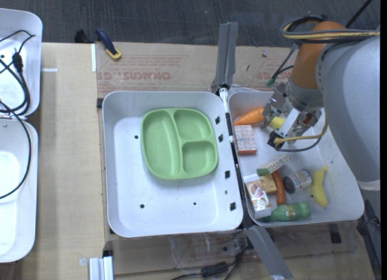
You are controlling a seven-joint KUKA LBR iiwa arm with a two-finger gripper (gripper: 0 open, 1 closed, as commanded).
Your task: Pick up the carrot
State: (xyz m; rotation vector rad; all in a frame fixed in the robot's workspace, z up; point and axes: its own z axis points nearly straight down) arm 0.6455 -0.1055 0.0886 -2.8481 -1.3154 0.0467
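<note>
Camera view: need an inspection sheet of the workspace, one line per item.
Surface: wooden bench bearing left bin and right bin, side by side.
Job's things: carrot lies in the right bin's far left corner.
Clutter: green plate in left bin; box, can, banana, green bottle and small items in right bin.
Grippers: gripper over right bin, just right of the carrot.
Cables: black cables across white tubs at left.
Surroundings: blue-yellow clamp at bench's far edge; dark carpet beyond.
</note>
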